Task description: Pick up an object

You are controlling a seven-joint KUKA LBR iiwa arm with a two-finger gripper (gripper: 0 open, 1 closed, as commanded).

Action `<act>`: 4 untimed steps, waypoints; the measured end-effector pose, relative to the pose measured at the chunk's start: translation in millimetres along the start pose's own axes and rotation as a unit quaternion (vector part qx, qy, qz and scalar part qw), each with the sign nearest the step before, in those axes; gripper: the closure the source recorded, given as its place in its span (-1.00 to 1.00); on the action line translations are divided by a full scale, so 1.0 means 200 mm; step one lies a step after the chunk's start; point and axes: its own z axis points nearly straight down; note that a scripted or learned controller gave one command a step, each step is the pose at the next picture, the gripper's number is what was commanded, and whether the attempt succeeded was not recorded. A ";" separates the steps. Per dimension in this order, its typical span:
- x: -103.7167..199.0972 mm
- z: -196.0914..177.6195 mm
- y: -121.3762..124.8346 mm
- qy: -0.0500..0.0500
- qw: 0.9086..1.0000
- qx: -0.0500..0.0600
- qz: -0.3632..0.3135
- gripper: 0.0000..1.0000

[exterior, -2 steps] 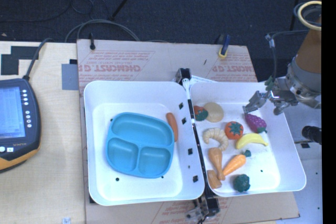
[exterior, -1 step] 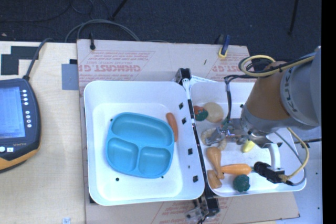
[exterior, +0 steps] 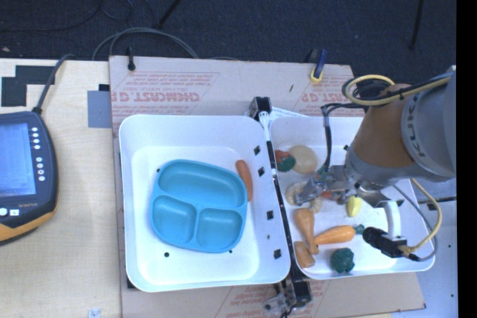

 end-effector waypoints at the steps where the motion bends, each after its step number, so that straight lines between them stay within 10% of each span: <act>1: 0.12 0.00 -0.36 0.001 1.000 0.002 -0.001 -1.00; 2: 0.10 -0.05 -0.34 0.000 1.000 0.001 0.002 1.00; 3: 0.30 -0.65 -0.21 0.000 1.000 -0.007 -0.004 1.00; 4: 0.63 -0.78 -0.22 0.001 1.000 -0.001 -0.005 1.00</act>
